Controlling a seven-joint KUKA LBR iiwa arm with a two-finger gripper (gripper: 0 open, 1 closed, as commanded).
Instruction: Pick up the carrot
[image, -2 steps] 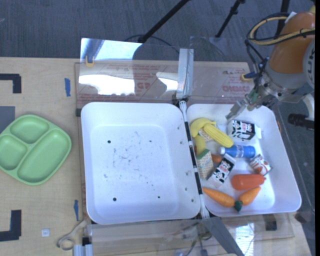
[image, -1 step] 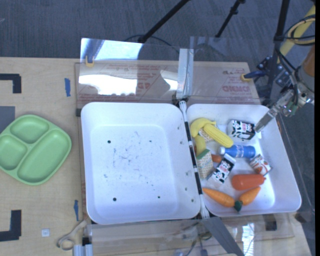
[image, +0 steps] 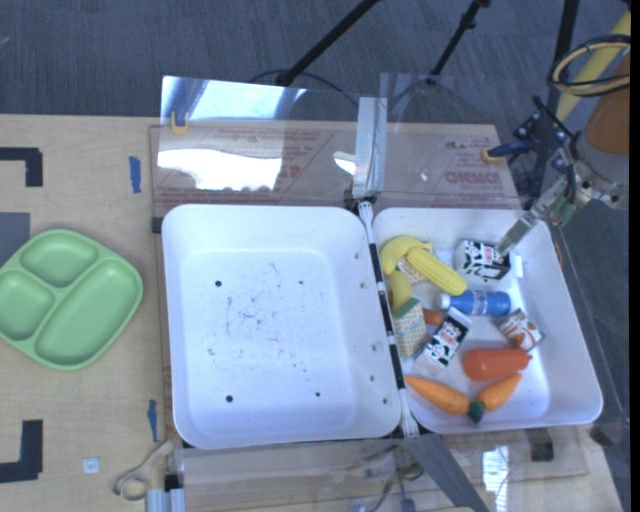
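Food toys are heaped in the right bin (image: 580, 395). The carrot (image: 437, 394) is laid near the front edge of that bin, close to the wall shared with the left bin (image: 200, 300). The claw (image: 512, 238) is held over the far right corner, just beside a black and white carton (image: 484, 262). Whether the claw is open or closed cannot be told.
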